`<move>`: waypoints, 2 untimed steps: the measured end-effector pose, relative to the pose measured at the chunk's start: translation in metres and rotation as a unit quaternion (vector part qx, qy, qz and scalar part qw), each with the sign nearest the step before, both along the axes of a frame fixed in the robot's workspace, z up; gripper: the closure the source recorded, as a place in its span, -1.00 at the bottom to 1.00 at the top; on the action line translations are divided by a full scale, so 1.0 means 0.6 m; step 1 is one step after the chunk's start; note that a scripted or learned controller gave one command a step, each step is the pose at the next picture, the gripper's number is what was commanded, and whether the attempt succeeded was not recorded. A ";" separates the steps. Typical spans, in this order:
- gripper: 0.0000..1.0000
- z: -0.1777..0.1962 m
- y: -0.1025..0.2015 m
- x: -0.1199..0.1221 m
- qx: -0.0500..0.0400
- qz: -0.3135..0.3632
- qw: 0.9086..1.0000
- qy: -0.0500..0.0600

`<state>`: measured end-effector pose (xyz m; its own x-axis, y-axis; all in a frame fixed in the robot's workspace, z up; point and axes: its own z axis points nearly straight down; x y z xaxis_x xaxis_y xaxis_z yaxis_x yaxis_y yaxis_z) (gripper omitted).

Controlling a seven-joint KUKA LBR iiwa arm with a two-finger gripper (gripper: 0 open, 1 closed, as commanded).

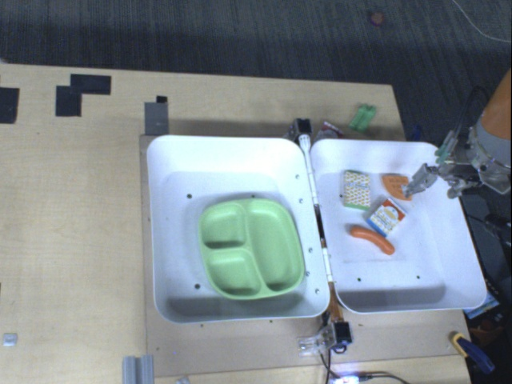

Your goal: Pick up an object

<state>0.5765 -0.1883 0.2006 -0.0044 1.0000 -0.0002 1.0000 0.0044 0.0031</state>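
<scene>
On the worktop (80,238): two shallow white bins side by side, the left bin (172,174) and the right bin (448,270).
Left bin contents: a pale green divided plate (252,246) with three sections, lying flat near the middle.
Right bin contents: four small things grouped in the upper middle.
Sausage (372,239): orange-red, lying flat; its long axis runs slantwise from upper left to lower right, just below the carton and apart from the bin walls.
Carton (386,217): small blue, white and red box, tilted, its upper corner toward the gripper.
Patterned packet (357,189): greenish with dots, lying flat to the left of the others, long axis roughly up and down in the view.
Orange piece (395,185): flat, rounded, at the top of the group, its right edge under the gripper tip.
Gripper (418,184): reaching in from the right, low over the right bin, its tip at the orange piece; whether the fingers are apart or together cannot be told.
Arm (490,146): grey with an orange band, at the right edge.
Behind the bins: a small green object (362,118) on the worktop.
</scene>
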 end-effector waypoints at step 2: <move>1.00 -0.171 0.019 0.051 -0.001 0.002 1.000 -0.004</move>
